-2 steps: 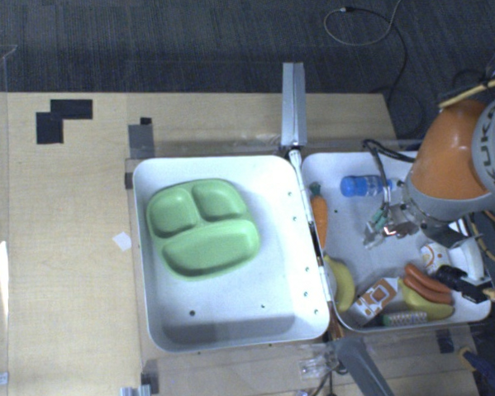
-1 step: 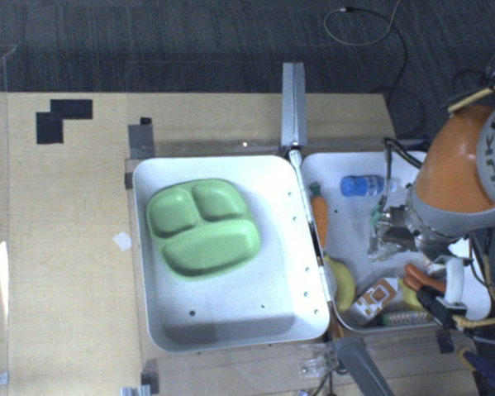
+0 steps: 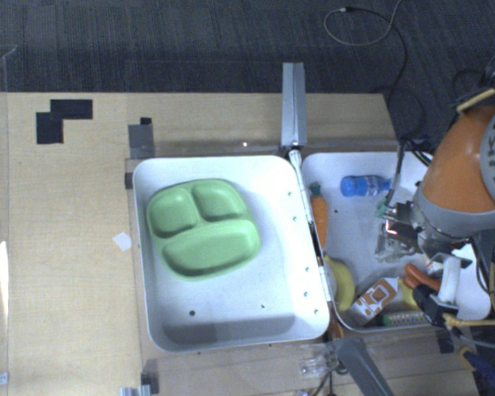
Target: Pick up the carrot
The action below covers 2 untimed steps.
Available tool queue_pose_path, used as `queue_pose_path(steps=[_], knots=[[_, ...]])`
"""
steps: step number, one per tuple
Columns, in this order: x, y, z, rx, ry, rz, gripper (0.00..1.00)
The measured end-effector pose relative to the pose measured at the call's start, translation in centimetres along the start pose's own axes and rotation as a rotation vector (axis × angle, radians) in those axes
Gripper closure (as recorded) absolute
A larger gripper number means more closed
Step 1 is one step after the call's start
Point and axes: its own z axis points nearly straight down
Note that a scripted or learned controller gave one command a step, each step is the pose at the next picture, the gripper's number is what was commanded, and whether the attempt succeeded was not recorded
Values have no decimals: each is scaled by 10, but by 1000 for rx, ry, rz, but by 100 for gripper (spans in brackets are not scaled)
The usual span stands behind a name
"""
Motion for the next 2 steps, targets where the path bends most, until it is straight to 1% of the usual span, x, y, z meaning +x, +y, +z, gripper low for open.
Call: queue_pose_path(steps=[2], knots=[[14, -5, 1, 3, -1, 570, 100]])
